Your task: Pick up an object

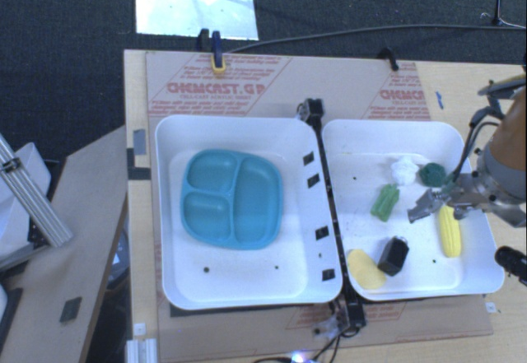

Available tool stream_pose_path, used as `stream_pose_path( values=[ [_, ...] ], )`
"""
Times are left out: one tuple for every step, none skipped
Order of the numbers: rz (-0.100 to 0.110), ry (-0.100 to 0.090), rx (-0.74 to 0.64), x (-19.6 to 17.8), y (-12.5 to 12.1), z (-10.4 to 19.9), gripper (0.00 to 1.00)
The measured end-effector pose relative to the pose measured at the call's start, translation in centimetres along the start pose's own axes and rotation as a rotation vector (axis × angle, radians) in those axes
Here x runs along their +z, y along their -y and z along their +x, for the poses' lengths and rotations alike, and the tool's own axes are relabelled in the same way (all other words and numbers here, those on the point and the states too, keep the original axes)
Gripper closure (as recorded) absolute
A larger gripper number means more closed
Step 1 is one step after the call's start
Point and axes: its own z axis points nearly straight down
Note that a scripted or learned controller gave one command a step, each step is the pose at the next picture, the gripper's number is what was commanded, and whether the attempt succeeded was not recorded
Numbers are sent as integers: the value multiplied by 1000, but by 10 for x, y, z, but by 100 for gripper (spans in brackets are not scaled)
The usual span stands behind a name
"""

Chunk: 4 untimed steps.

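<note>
White bins: two shallow bins side by side on the bench (272, 77); left bin (239, 132), right bin (362, 139).
Left bin contents: teal divided plate (232, 197), lying flat near the middle.
Right bin contents: green block (384, 202) near centre; white crumpled piece (404, 169) and dark green round thing (431, 174) at the far side, just beside each other; corn cob (450, 230) toward the right wall; yellow lump (365, 268) and black block (393, 256) at the near edge, close together.
Arm: reaches in from the right over the right bin.
Hand (428, 207): low over the right bin, between green block and corn cob, its tip just beside the cob's upper end. Nothing seen between the fingers; open or closed, cannot tell at this resolution.
Step in hand: approach, I judge; no object lifted yet.
Likely target: corn cob or green block, both nearest; which one, cannot tell.
Next move calls for: centring over one object, descending squarely, closing, then a straight lift.
Risk: the cob lies near the bin wall; a finger could catch it.
</note>
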Motion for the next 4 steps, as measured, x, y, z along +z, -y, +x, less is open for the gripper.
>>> stream_pose_path(
  values=[
    [-14, 3, -4, -7, -3, 1, 0],
    [-9, 1, -2, 56, -5, 2, 0],
    [-10, 2, -2, 118, -7, -1, 0],
    [-13, 2, -2, 117, -8, -1, 0]
  ],
)
